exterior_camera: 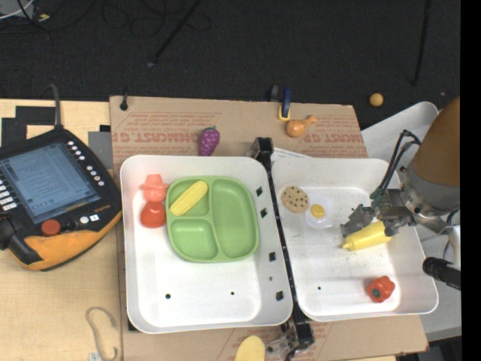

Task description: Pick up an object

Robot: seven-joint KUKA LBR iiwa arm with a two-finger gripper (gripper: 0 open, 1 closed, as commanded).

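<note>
My gripper [364,222] hangs low over the right bin [409,194], reaching in from the right with the orange-banded arm behind it. A yellow squeeze-bottle toy [366,238] lies tilted directly under and against the gripper, its tip pointing left. Whether it is gripped or just touched is unclear. Also in the right bin are a chocolate-chip cookie [294,198], a small yellow piece [318,212] and a red pepper toy [381,289] near the front right corner.
The left bin [195,307] holds a green divided plate [214,220] with a corn cob [187,197], and a red-and-pink toy [153,201] beside it. Purple grapes [208,140] and an orange pear-like toy [299,125] lie on cardboard behind the bins. A pendant [49,190] sits left.
</note>
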